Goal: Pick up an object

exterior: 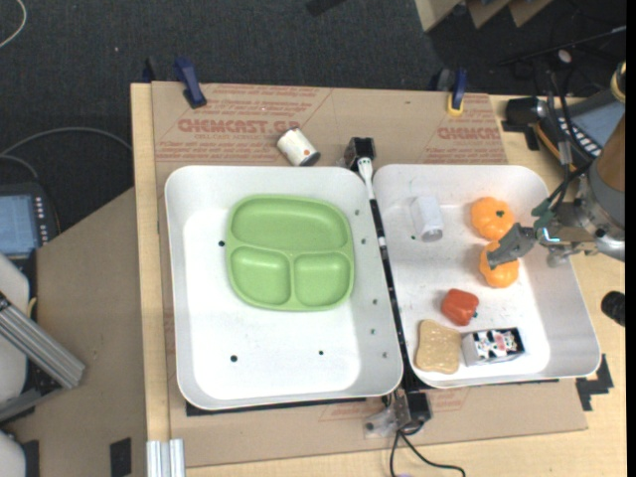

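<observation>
The right bin [556, 336] holds several small objects. Two orange pumpkin-like pieces lie toward its right side, one further back [488, 216] and one nearer [500, 272]. Beside them are a red pepper-like piece [459, 306], a tan bread slice [437, 348], a small black-and-white box [495, 345] and a clear cup [427, 217] on its side. My gripper [513, 244] comes in from the right and hangs just over the nearer orange piece, at its upper edge. I see nothing lifted off the bin floor.
The left bin [199, 296] bears a green divided plate [290, 251]. On the board behind the bins lie a white cylinder [296, 147] and a black part [360, 151]. Clamps [189, 82] grip the board's back edge. Cables and gear crowd the right side.
</observation>
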Available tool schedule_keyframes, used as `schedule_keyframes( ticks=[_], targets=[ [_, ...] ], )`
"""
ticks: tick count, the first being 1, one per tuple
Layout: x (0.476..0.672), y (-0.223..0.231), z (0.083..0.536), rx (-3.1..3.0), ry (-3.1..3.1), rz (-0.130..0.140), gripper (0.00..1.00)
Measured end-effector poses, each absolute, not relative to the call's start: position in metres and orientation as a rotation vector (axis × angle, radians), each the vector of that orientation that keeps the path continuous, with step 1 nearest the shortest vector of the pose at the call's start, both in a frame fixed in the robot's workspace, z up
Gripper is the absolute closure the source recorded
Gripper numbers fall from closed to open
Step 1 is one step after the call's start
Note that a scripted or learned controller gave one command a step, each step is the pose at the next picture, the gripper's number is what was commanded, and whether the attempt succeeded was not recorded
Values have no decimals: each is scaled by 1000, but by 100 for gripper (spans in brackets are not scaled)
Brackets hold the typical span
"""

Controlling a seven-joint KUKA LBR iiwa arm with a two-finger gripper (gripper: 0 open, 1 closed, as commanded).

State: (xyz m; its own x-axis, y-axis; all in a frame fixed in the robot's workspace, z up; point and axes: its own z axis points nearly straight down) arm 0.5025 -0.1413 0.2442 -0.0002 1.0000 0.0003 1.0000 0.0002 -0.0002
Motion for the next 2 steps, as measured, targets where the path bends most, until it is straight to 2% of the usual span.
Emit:
schedule_keyframes(
  ticks=[1, 2],
  targets=[
    [530, -116, 124, -2211, -2218, 7, 0],
    [478, -105, 84, -2225, -2217, -3, 0]
  ],
)
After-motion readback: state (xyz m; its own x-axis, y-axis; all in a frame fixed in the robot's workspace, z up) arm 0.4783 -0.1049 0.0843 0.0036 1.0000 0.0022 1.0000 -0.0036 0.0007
